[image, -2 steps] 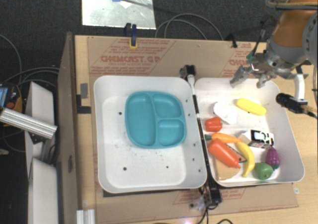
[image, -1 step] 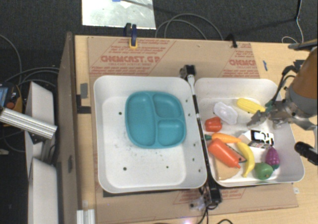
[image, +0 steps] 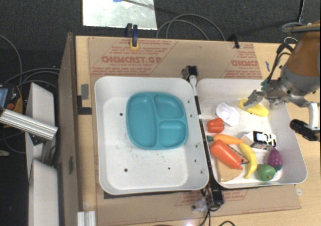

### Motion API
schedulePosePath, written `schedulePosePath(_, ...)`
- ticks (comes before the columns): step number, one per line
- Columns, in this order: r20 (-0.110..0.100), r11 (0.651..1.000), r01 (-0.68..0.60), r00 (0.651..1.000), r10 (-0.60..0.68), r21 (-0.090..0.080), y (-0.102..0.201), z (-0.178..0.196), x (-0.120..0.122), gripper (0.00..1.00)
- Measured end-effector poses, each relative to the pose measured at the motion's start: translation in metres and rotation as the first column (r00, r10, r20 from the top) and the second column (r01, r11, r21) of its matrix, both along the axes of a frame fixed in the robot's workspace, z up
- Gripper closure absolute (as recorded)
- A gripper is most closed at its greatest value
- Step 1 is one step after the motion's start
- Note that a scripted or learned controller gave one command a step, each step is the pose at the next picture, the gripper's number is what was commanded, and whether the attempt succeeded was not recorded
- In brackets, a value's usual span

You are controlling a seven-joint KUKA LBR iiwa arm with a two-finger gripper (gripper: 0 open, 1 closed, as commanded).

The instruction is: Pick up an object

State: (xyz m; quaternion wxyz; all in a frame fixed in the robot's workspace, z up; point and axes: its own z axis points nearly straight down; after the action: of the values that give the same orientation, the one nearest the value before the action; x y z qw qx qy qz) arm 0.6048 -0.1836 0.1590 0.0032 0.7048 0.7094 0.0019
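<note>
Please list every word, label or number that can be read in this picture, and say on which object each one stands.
"CHEMCAST GP": red print on the brown board behind the bins, at its left; last letters uncertain.
"CHEMCAST": the same red print at the board's right, slanted and partly cut off.
Faint red print on the board below the left bin: too small to read.

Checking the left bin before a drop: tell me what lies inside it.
The left bin holds one teal divided plate, flat near the middle. Whatever lies beneath the plate is covered and cannot be seen.

One fixed camera looks down at a slant on both bins, from well above.
</note>
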Motion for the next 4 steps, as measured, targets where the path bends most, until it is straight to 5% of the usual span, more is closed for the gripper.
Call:
schedulePosePath(1, -0.006, 1.0, 0.0, 1.0, 0.0, 0.002, -0.007, -0.079, 0.056, 0.0)
schedulePosePath(2, 0.001, 1.0, -0.001, 1.0, 0.001, -0.001, -0.008, -0.062, 0.057, 1.0)
schedulePosePath(4, -0.002, 1.0, -0.004, 1.0, 0.004, 0.005, 0.126, 0.028, 0.009, 1.0)
